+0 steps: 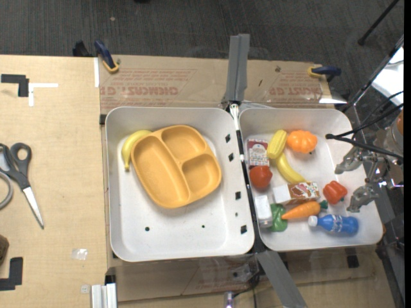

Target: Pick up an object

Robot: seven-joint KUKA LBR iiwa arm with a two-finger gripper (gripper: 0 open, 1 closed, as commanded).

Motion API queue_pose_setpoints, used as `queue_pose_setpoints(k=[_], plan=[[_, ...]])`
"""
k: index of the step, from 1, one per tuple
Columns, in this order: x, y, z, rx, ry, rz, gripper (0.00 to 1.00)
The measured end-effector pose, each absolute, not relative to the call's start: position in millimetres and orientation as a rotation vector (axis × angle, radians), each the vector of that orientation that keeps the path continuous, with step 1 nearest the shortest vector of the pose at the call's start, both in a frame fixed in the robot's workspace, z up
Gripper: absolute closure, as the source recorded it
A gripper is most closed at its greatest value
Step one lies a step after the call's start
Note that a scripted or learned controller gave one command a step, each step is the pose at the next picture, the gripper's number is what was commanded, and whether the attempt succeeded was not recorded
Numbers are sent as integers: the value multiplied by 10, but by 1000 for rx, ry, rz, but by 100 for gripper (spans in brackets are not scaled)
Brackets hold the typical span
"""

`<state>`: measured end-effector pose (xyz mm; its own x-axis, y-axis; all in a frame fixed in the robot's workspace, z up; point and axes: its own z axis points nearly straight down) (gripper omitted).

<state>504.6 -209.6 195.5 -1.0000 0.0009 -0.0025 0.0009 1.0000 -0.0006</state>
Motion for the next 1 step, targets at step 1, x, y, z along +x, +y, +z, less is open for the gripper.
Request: queue_pose_setpoints(k=[1], plan=[[5494,-1458,926,341,3120,-1,0]])
